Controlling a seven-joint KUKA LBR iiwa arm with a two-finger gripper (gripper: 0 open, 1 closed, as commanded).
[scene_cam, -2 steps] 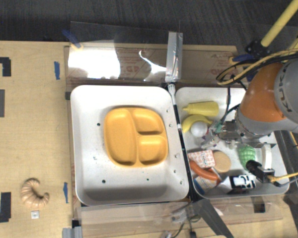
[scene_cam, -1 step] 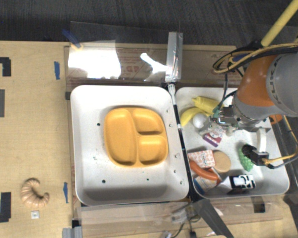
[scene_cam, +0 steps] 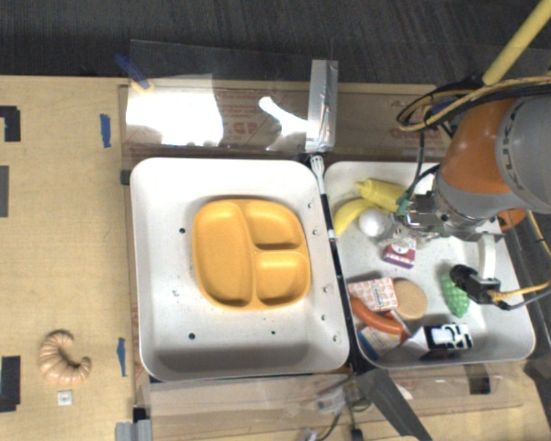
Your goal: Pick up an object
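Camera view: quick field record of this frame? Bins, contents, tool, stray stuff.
left bin: holds a yellow divided tray
right bin: banana, yellow squeeze bottle, white ball, hot dog, round cookie, red-white packet, green toy, black-white item
tool: low over right bin's upper middle, beside the white ball; nothing seen held
arm: enters from the right
bench, left: croissant outside both bins

single fixed cam up above the bench [scene_cam: 46,209], looking down at a bit of a slant, far enough back to fit both white bins, left bin [scene_cam: 156,191] and right bin [scene_cam: 519,324], arm [scene_cam: 496,154] poking in from the right edge
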